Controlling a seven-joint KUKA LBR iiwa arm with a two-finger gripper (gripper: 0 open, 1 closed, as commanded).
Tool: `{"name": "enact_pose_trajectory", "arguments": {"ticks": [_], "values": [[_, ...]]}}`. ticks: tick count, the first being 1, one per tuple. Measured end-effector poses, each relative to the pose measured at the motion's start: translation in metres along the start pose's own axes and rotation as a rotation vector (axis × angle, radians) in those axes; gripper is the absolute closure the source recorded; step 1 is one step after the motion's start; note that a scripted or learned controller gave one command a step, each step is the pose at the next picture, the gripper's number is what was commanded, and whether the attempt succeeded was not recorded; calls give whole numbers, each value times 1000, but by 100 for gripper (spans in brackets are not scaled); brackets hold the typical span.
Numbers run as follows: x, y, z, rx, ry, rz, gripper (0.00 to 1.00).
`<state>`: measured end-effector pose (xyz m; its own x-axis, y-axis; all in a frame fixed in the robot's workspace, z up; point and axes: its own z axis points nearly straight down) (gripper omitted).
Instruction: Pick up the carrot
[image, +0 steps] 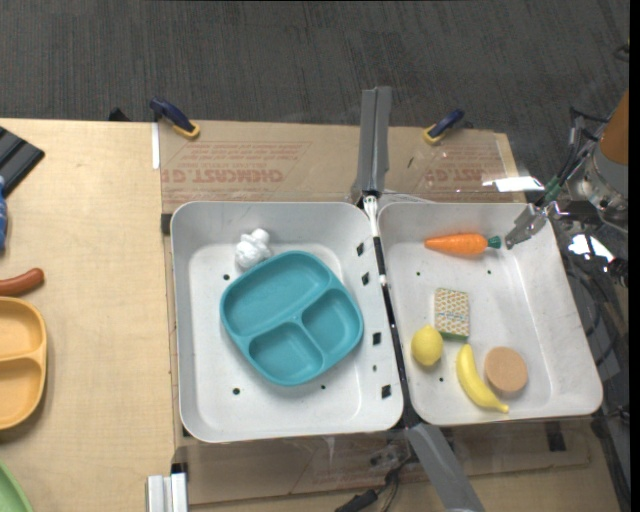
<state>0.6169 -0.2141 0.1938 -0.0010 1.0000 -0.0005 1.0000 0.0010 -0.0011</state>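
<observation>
Approach step is judged: carrot (456, 244) is seen lying free at the right bin's (560, 300) far side, end effector (522, 230) just beside its green tip, grip state cannot be told, descent needed next.

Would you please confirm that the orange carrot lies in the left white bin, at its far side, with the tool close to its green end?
Not quite: the camera view shows the orange carrot in the right white bin, not the left one. The rest stands: it lies at the far side, with the tool close to its green end.
</observation>
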Motion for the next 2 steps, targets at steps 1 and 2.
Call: {"name": "enact_pose_trajectory", "arguments": {"ticks": [1, 2], "values": [[52, 42, 101, -1, 0, -319, 0], [51, 41, 92, 4, -1, -321, 100]]}}
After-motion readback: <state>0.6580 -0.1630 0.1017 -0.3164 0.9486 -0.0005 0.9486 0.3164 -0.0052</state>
